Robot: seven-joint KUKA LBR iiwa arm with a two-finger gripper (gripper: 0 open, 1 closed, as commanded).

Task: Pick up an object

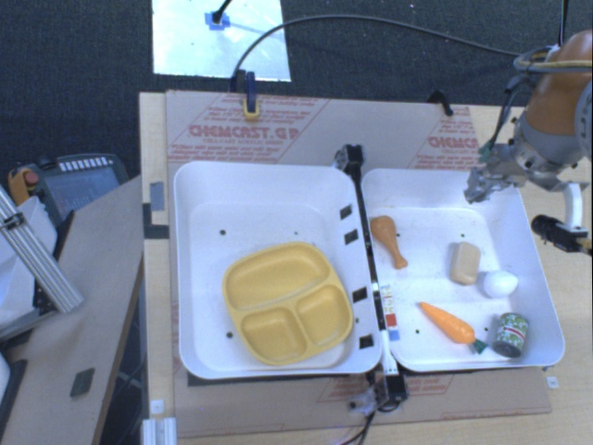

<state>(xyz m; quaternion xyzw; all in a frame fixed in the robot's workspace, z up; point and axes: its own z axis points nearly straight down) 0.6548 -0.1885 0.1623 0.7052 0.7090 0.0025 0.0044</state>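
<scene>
The right bin holds the things that could be picked: a chicken drumstick near its left wall, a tan bread-like block further right, a white egg just beside the block on its near right, an orange carrot lying at a slant toward the near edge, and a small green-labelled can just right of the carrot's leafy end. All of them rest on the bin floor, apart from the tool. The tool hangs over the far right corner of this bin, at the rim, with nothing seen in it; how wide it stands I cannot tell at this angle. The left bin carries a yellow three-compartment tray in its near half. Both bins sit on a cardboard sheet on the counter.
</scene>
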